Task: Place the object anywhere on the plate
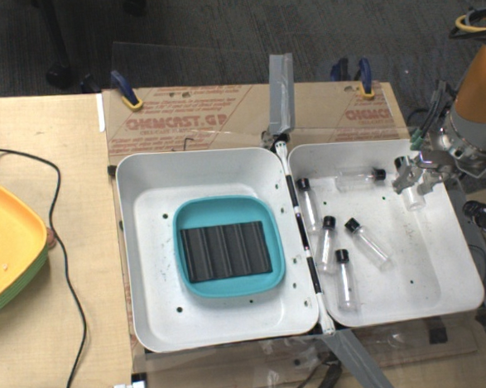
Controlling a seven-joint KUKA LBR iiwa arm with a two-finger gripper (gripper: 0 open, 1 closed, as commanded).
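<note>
1. Five small clear tubes with black caps lie in the right bin (pixel 449 299). The teal plate (pixel 230 283) sits in the middle of the left bin (pixel 142 237).
2. The gripper (pixel 414 187) is at the right bin's far right edge, near its back corner. A clear tube (pixel 412 195) seems to hang straight down between its fingers, but it is hard to see against the white bin. I think the fingers are pinching it.
3. The plate lies far to the left of the gripper, across the wall where the two bins meet. That is the way the next move must go.
4. The plate is wide and has dark ridges on its floor, so anywhere on it should do.
5. The tubes lying in the right bin sit between the gripper and the plate. They point mostly toward the front edge. One tube (pixel 358 177) by the back edge lies sideways.
</note>
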